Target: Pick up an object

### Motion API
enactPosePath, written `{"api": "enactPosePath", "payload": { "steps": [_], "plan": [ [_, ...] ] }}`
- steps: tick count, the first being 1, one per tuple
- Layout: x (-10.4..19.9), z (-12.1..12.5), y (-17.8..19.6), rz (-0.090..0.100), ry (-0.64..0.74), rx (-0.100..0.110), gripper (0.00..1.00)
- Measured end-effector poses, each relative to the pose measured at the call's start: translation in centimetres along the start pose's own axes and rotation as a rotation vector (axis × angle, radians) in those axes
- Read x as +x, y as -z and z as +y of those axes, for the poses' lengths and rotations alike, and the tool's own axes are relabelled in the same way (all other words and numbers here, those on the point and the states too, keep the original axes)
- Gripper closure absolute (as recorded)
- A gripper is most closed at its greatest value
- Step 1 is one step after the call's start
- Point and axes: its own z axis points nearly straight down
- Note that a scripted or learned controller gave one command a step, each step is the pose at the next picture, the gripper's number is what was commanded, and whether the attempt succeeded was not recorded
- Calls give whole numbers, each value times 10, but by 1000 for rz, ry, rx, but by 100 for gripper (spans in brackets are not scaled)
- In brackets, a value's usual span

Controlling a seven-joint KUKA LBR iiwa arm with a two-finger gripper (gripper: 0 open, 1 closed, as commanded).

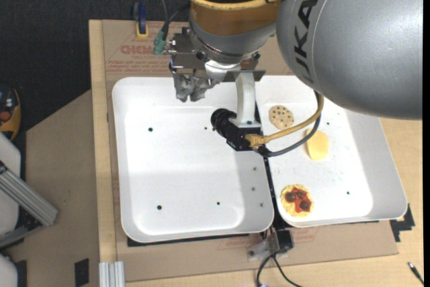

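Three small food toys lie in the right bin [376, 165]: a round chocolate-chip cookie [281, 116] at the back left, a yellow piece [318, 145] in the middle, and a small pizza-like disc with red topping [297, 199] at the front left corner. My gripper [191, 89] hangs over the back edge of the left bin [175, 165], well to the left of all three toys. Nothing shows under it but white bin floor. The big grey and orange arm covers the top right of the view.
A black fitting with a yellow cable [232, 130] hangs from the arm over the wall between the bins. The bins rest on a cardboard sheet [101, 64]. A blue clamp [141, 19] sits at its back edge.
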Motion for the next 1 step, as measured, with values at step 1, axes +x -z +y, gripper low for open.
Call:
{"api": "enactPosePath", "payload": {
  "steps": [1],
  "plan": [
    [0, -29, 28, 0, 0, 0, 100]
  ]
}}
